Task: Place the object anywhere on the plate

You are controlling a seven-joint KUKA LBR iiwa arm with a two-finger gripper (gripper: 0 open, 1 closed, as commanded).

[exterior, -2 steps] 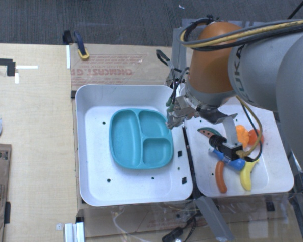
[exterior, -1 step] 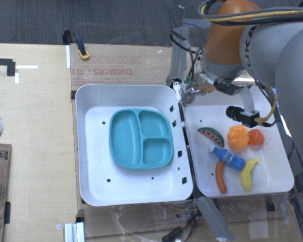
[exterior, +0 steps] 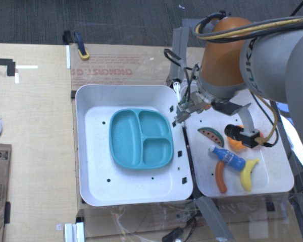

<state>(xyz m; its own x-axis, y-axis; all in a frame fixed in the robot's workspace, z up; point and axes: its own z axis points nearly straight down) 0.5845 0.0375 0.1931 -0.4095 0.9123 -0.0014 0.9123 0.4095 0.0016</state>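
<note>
Arm (exterior: 242, 49) hides tool; plate (exterior: 141, 138) in left bin (exterior: 91, 185)

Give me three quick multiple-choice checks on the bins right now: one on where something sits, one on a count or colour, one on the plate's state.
1. Where does the plate sit?
A. In the left bin
B. In the right bin
C. On the bare bench

2. How many compartments does the plate have?
A. Two
B. Three
C. Four

3. What lies on the plate?
A. The banana
B. The watermelon slice
C. No object yet

Answers:
1. A: the teal plate lies flat in the middle of the left bin.
2. B: one long section on its left and two smaller ones on its right.
3. C: the banana, watermelon slice, blue tube and hot dog all lie in the right bin, and the plate's sections show bare teal.
</note>
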